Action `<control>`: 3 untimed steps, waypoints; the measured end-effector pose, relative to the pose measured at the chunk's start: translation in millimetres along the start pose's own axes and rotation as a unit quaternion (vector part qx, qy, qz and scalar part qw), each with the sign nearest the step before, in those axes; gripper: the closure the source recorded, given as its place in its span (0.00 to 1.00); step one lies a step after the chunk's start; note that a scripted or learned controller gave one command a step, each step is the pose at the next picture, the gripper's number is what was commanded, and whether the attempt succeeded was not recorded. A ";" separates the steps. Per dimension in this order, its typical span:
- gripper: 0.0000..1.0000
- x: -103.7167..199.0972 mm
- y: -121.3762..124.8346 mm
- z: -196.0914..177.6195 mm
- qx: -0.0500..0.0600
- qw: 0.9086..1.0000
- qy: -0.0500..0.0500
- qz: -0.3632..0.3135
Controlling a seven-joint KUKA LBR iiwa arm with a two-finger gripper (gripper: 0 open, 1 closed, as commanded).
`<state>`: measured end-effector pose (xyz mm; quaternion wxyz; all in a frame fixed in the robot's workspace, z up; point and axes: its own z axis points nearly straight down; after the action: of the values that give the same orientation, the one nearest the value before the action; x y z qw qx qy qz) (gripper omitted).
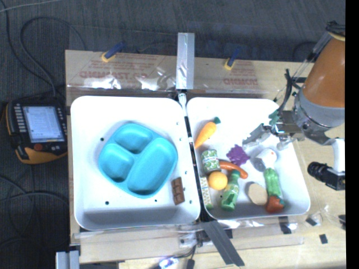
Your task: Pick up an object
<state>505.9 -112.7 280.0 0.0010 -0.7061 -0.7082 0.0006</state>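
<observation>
My gripper [269, 141] hangs over the right side of the right bin [247, 106], open with nothing between its fingers. Just below it lies a small white and grey object [264, 159]. To its left are purple grapes [238, 154]. Also in this bin are an orange carrot-like toy [205, 133], a green can [210, 160], a red-orange carrot [230, 167], a yellow fruit [217, 180], a green bottle [230, 194], a tan round piece [257, 194] and a green and red vegetable [273, 189].
The left bin [90, 203] holds a blue divided plate [138, 158] and a brown chocolate bar [178, 190] by its right wall. A handheld pendant [36, 129] lies left of the bench. A grey divider [185, 60] stands behind the bins.
</observation>
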 end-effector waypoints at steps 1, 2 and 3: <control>0.00 -52.2 1.1 61.1 0.000 0.999 0.000 0.048; 0.00 -90.7 19.4 130.6 0.001 0.998 0.000 0.065; 0.00 -94.2 22.5 182.7 -0.002 0.999 0.004 0.043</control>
<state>528.3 -206.7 97.2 0.0023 -0.7356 -0.6774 -0.0032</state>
